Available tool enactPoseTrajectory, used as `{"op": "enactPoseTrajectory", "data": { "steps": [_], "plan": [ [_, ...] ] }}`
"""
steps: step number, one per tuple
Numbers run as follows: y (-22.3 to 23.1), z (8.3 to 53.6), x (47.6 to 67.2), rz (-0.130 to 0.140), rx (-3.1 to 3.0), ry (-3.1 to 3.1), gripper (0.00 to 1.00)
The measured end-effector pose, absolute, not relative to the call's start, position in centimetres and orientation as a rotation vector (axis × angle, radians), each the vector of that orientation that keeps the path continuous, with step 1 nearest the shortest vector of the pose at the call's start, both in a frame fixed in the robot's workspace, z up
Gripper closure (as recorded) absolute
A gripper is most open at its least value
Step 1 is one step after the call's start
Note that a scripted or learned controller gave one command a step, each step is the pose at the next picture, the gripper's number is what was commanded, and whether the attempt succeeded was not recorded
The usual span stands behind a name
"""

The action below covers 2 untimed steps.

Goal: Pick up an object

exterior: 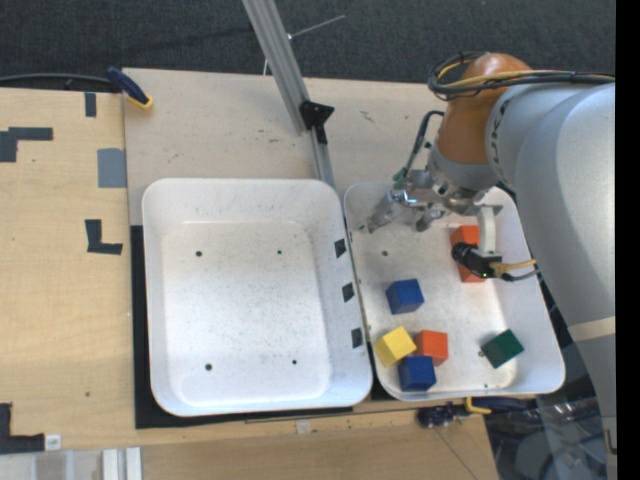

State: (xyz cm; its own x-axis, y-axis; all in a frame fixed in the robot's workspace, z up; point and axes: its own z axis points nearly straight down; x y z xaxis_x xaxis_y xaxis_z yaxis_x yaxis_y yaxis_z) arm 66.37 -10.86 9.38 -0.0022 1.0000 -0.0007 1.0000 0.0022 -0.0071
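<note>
Pale wooden tabletop (220, 128) is seen carrying two white bins. Over the right bin's (540, 368) far end the gripper (405, 206) hangs with jaws spread apart, nothing between them. Coloured blocks (405, 295) lie scattered below it. No readable writing is seen.

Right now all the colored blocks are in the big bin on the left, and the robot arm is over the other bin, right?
Not quite. The camera view shows the blocks in the right bin, not the left bin: two blue blocks, a yellow block, an orange block and a green block. The arm is over that same right bin.
</note>
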Motion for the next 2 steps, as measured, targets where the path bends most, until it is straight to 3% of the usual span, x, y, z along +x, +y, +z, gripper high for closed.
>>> {"op": "enactPoseTrajectory", "data": {
  "steps": [1,2],
  "plan": [
    [-10.8,10.8,66.6,0.004,-2.217,-2.225,1.0],
    [-11.0,17.1,66.3,-0.005,-2.223,-2.226,1.0]
  ]
}}
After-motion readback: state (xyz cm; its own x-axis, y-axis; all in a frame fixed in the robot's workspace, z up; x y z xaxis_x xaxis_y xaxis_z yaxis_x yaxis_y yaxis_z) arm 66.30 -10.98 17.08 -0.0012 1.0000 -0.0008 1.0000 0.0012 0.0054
